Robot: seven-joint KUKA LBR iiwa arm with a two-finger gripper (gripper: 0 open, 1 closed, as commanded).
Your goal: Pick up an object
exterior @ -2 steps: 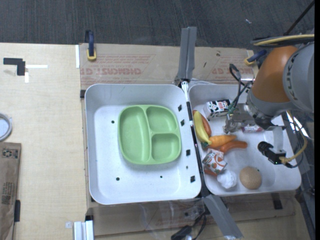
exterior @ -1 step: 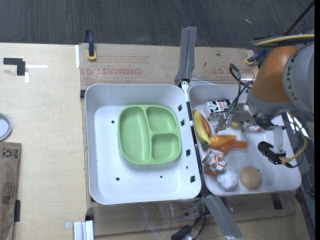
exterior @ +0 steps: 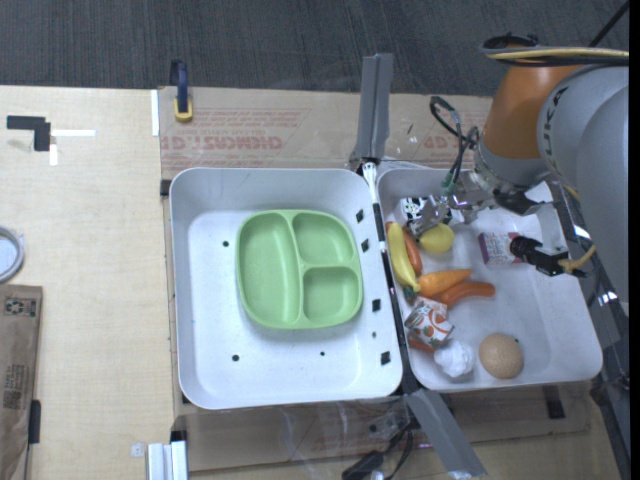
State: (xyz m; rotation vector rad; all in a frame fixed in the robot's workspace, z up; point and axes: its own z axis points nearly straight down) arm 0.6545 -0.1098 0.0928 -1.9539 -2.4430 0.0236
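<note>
My gripper (exterior: 432, 211) hangs low at the back left of the right bin (exterior: 560, 358), just above a small yellow lemon (exterior: 437, 239). A banana (exterior: 401, 255) lies along the bin's left wall. Beside it are an orange carrot (exterior: 455, 285) and a small orange-and-white carton (exterior: 429, 325). A crumpled white item (exterior: 455, 359) and a round brown ball (exterior: 501, 356) rest near the front. A pink-and-white packet (exterior: 497, 246) lies to the right of the lemon, partly under the arm.
The left bin (exterior: 200, 348) holds a green divided plate (exterior: 299, 268). A grey divider post (exterior: 374, 108) stands between the bins at the back. The arm's orange band (exterior: 525, 108) and grey body cover the right bin's back right corner.
</note>
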